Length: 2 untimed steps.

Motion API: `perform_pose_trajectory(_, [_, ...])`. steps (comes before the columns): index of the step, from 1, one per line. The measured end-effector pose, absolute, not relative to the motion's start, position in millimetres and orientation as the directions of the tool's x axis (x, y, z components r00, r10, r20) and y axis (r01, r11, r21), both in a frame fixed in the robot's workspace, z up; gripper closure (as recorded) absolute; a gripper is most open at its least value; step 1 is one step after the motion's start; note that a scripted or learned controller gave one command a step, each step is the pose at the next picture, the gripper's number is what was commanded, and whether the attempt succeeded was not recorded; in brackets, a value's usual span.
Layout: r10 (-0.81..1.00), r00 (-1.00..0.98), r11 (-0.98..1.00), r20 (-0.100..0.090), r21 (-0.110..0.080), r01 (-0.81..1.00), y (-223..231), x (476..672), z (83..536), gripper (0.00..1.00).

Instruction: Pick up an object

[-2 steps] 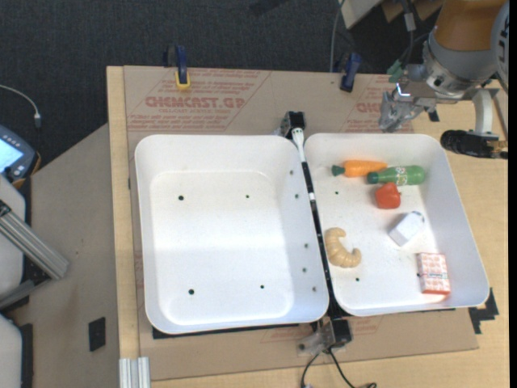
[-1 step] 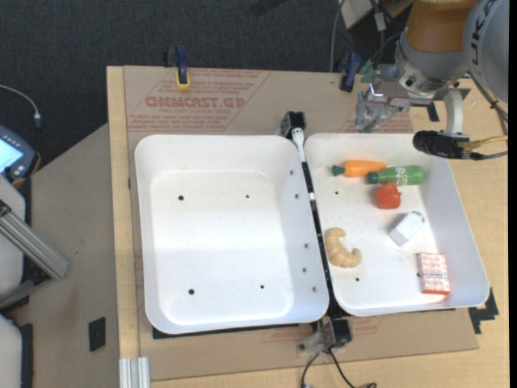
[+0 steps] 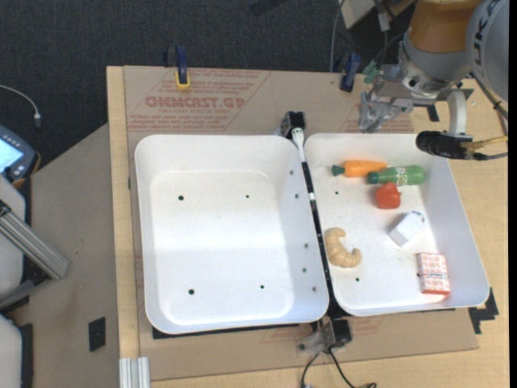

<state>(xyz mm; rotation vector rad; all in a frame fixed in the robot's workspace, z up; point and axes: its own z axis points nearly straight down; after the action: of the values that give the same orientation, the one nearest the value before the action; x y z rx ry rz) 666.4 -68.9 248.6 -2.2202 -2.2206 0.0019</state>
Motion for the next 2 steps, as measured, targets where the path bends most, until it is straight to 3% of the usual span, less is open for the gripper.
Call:
perform_pose_trajectory(1, [1.0, 0.003, -0.003, 0.0, -0.002, 1.0, -102, 666.2, 242, 1.0])
perform_pose_trajectory(2, [1.0, 0.007, -0.007, -0.003, -0.003, 1.0, -169, 634.3, 246, 1.0])
